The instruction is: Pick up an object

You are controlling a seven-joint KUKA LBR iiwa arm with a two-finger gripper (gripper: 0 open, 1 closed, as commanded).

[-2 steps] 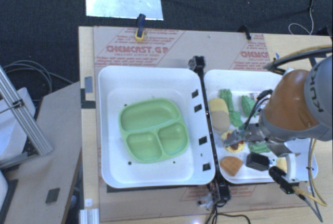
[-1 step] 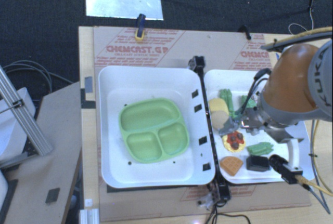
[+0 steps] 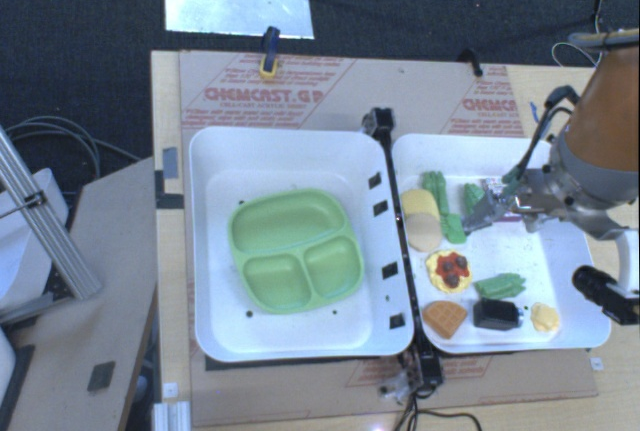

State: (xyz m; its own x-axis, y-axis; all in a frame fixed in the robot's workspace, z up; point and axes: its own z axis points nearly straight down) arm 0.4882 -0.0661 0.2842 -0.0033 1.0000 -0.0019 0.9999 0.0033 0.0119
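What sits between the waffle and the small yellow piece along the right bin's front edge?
In the camera view, a black block lies between the waffle and the yellow piece.

Arm [image 3: 600, 134] from right — wrist low, tilted

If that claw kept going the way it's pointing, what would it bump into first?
Probably the small green toy lying just ahead of the claw, beside the pale yellow block. Height is hard to judge from above, so it might pass over it.

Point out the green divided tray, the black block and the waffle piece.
green divided tray [image 3: 295, 249], camera view, central ridge.
black block [image 3: 495, 315], camera view, top face.
waffle piece [image 3: 445, 319], camera view, its middle.
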